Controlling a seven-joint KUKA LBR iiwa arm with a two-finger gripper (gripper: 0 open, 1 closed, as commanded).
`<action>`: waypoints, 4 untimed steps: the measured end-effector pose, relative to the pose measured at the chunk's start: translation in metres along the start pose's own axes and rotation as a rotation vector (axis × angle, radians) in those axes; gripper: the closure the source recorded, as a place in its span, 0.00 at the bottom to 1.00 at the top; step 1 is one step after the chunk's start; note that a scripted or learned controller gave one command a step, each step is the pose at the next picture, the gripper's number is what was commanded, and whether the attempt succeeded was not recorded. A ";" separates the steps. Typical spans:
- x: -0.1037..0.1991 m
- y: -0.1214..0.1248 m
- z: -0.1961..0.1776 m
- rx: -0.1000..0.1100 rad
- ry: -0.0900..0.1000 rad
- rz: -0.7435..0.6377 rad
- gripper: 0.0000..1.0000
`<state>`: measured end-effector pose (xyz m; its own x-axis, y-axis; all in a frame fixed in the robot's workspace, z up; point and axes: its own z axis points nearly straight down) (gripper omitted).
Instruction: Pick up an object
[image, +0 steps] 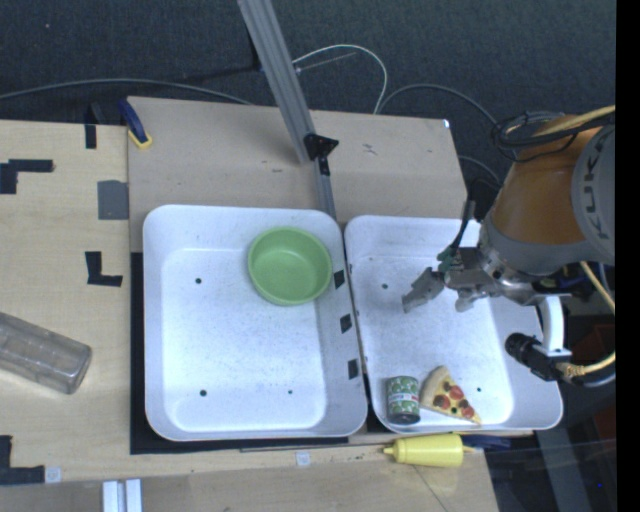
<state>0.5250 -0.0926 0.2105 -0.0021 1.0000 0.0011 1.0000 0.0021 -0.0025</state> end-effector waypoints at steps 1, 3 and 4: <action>0.000 0.000 0.000 0.000 0.000 0.000 0.00; 0.000 0.001 0.118 0.006 0.000 0.001 0.00; 0.001 0.002 0.105 0.003 0.001 0.000 1.00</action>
<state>0.5266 -0.0914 0.1058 -0.0023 1.0000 0.0022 1.0000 0.0023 -0.0053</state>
